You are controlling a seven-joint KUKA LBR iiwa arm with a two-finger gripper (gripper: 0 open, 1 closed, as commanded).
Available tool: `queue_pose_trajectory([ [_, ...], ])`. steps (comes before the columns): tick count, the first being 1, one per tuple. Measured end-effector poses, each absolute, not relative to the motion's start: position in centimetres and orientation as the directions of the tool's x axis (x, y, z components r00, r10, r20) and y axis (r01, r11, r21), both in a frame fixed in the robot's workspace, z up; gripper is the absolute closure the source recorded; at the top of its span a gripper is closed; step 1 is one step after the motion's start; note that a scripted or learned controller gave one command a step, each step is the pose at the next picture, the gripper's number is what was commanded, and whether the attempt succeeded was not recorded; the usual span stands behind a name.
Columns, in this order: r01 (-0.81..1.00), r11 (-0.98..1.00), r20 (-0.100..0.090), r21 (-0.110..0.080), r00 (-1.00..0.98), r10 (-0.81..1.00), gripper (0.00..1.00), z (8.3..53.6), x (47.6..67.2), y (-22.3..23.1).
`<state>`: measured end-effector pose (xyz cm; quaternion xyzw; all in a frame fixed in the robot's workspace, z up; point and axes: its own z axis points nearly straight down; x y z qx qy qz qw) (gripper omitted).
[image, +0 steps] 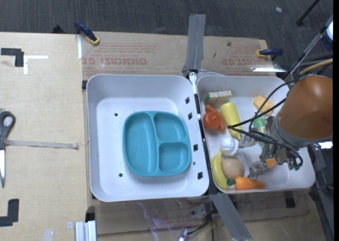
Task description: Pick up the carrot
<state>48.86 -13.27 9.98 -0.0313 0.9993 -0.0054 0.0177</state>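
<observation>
From my screen the arm [310, 108] leans in over the right bin [280, 83], its orange band bulging above the wrist and black cables looping across it toward the bin's middle. The gripper [260, 167] points down and to the left inside that bin, low over its near half; the metal tips are small and tangled with cable, so I cannot tell how the fingers stand, and I see nothing between them. The carrot [247, 183] lies flat against the right bin's near wall, just beside the gripper's tip and apart from it as far as I can judge; it is a smooth, tapered orange piece. Touching its left end is a curved yellow banana [217, 169], and a round tan ball [232, 168] sits just above it. Farther back in the same bin are a glossy yellow cylinder [230, 115] and a red-orange pepper [213, 119]. To the right bin's left, the left bin [100, 128] holds a teal plastic plate [157, 143] with three compartments.
</observation>
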Motion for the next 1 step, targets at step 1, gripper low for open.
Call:
queue_pose_trajectory([
  [1, -0.066, 0.998, -0.029, -0.010, -0.997, -0.067, 1.00, 10.80, 48.81, -13.15],
])
